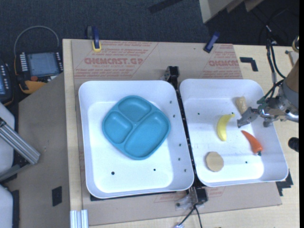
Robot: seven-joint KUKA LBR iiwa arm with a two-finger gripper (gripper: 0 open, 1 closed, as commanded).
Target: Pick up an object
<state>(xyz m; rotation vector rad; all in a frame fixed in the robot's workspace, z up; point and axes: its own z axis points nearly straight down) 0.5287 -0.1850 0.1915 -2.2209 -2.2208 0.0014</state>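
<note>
Right bin (270, 172), near edge first: a round tan disc, cookie-like (214, 161), lies flat close to the front wall, left of centre. Further in, an orange carrot-shaped piece (252, 141) with a green tip sits slanted toward the right wall, well apart from the disc. Beyond that, a yellow banana (223, 127) lies roughly mid-bin, curved, upright in the view. The gripper (248, 116) hangs over the bin between banana and carrot, just right of the banana, reaching in from the right on the grey arm (285, 101); fingers look parted and nothing sits between them, so it is released, not grasping. Whether the fingertips touch the bin floor I cannot tell. Behind the gripper, a small beige block-like item (241, 103) lies near the back of the bin. Left bin (95, 175): a blue sectioned plate (136, 126), three compartments, sits about centre, slightly rotated. Both bins rest on a cardboard-covered bench (142, 61).
</note>
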